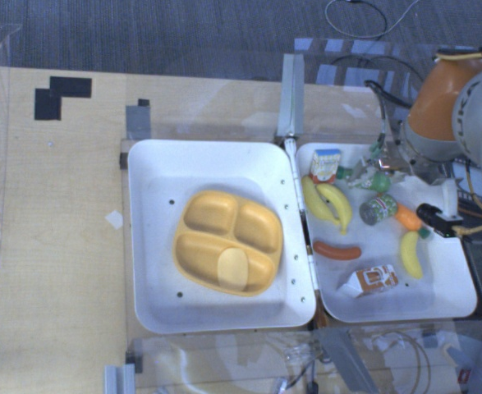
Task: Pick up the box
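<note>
A small brown and white box [371, 280] lies on its side near the front of the right bin [450, 298]. A second small carton [326, 164], white with green and red print, stands at that bin's back left corner. The arm [446, 105] reaches in from the right over the back of the bin. Its gripper [380, 166] hangs low among green items at the back, right of the white carton and well behind the brown box. Nothing can be made out in its grasp.
The right bin also holds a bunch of bananas [328, 203], a sausage [337, 251], a can [378, 209], a carrot [406, 217] and a single banana [410, 254]. The left bin [150, 220] bears a yellow divided plate [227, 241].
</note>
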